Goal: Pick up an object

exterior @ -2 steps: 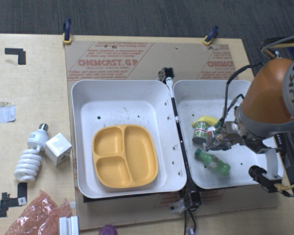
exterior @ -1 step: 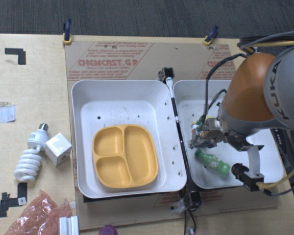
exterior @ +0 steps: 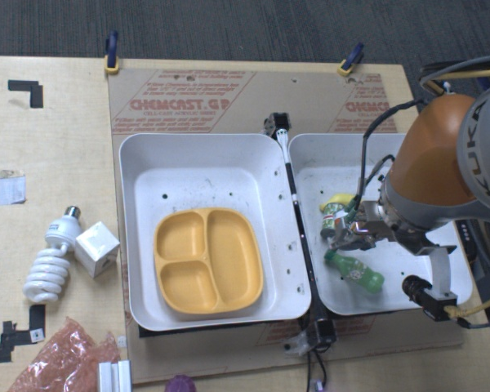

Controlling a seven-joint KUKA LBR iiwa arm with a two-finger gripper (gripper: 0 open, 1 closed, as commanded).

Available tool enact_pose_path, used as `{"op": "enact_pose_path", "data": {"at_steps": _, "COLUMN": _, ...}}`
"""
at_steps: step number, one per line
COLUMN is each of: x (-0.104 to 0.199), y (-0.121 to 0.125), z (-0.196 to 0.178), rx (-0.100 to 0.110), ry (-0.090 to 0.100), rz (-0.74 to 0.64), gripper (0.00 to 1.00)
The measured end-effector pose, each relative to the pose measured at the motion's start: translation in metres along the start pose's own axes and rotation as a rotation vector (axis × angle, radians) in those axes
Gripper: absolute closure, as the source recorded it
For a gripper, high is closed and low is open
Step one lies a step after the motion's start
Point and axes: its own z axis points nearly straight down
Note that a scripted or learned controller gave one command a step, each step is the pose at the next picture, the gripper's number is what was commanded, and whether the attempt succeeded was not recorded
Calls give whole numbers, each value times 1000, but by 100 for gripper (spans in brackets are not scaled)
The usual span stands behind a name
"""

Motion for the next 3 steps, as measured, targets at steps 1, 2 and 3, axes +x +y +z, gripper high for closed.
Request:
{"op": "enact_pose_path", "data": {"at_steps": 1, "x": 18, "y": 48, "z": 5, "rx": -2, "ry": 0, "rz": -4, "gripper": 100}}
{"op": "enact_pose_path", "data": {"at_steps": 2, "x": 15, "y": 84, "z": 5, "rx": -1, "ry": -1, "rz": -5, "gripper": 100}}
{"op": "enact_pose_path", "data": {"at_steps": 3, "x": 70, "y": 40, "z": -30, "rx": 0, "ry": 0, "rz": -4, "gripper": 100}}
